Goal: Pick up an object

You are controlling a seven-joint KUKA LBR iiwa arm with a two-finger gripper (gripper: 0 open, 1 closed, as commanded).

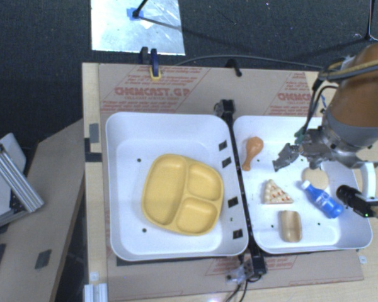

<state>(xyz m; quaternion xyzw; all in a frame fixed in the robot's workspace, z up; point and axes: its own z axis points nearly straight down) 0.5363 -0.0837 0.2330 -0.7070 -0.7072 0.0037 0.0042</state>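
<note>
In the right bin [346, 238] lie a tan chicken drumstick [252, 150], a pizza-slice-shaped wedge [276, 193], a tan bread-like piece [290, 225] and a blue bottle with a white cap [320, 199]. My gripper [288, 156] hangs over the bin's upper middle, right of the drumstick and above the wedge. Its dark fingers point left and hold nothing that I can see. The grey arm with its orange band [365, 99] comes in from the right.
The left bin [123, 231] holds a yellow compartment tray [183, 194]. A black divider with clips [236, 187] runs between the bins. A round pale disc [316, 180] lies near the bottle. Cables cross the bench's back edge.
</note>
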